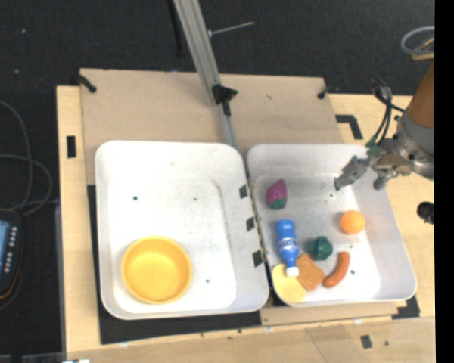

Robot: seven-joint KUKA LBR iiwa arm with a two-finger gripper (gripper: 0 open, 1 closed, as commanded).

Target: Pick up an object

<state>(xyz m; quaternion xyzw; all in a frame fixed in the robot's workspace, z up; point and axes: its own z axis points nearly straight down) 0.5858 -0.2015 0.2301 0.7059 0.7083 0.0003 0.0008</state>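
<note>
The claw (365, 174), fingers spread and holding nothing, hangs over the right bin (303, 161); an orange ball (352, 222) lies just below, near a green piece (318, 247), sausage (337, 269) and blue bottle (287, 244).

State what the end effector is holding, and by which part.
Nothing. The end effector hangs open above the right bin's upper right area, apart from the orange ball.

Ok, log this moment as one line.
pincer: open, over right bin, holding nothing | nearest: orange ball | left bin: yellow bowl
</note>
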